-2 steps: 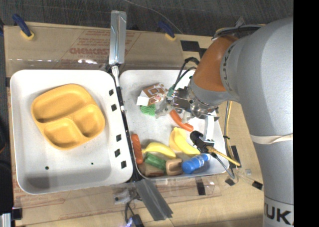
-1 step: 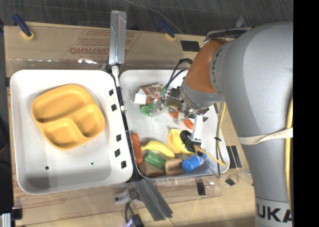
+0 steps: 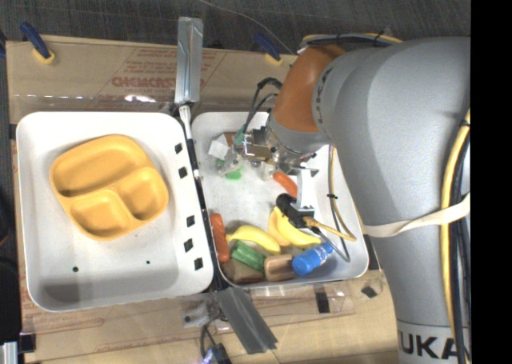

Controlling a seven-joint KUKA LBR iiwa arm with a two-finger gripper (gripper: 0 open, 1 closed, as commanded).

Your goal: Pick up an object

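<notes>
From the camera view, the pincer (image 3: 258, 146) hung low in the right shallow white plastic bin (image 3: 352, 262), and I could not tell whether it was wide or narrow. Just below it lay a small orange carrot-like piece (image 3: 286, 182); further below, curved yellow toy bananas (image 3: 290, 230). A good pick would settle squarely over one piece, clear of its neighbours

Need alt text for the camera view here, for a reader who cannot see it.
A grey arm with an orange band reaches from the right into the right bin, above toy food piled at its near edge: bananas, a blue bottle, a green piece. The left bin holds a yellow divided tray.
</notes>
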